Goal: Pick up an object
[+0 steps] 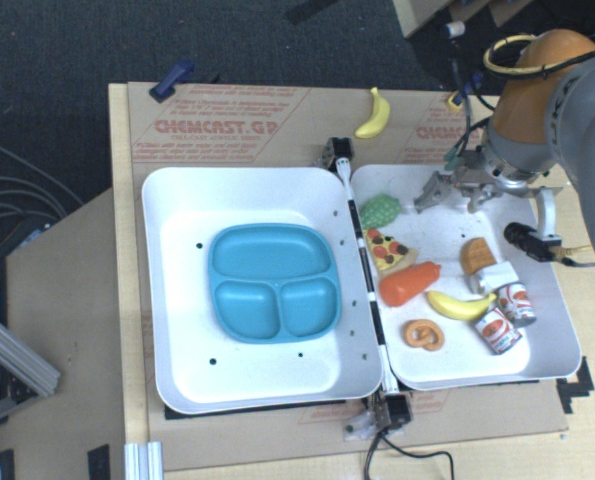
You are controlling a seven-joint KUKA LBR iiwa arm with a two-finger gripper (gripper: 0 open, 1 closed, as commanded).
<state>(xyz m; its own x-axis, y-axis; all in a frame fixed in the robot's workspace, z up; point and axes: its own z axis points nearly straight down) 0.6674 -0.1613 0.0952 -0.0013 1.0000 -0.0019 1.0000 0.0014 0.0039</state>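
Observation:
My gripper (pixel 452 194) hangs over the far part of the right bin (pixel 552 353), its two grey fingers spread open with nothing between them. In that bin lie a green leafy toy (pixel 380 210), a pizza slice (pixel 389 252), a red-orange pepper (pixel 409 283), a brown bread piece (pixel 477 256), a banana (pixel 460 305), a pretzel (pixel 423 335) and two small cans (pixel 505 320). The green toy is just left of the gripper. The bread piece is below it and to the right.
The left bin (pixel 177 208) holds a blue divided plate (pixel 273 280). A second yellow banana (pixel 374 116) lies on the bench behind the bins, and a blue object (pixel 171 81) sits at the bench's far left corner. The arm's orange band (pixel 525 98) looms at the top right.

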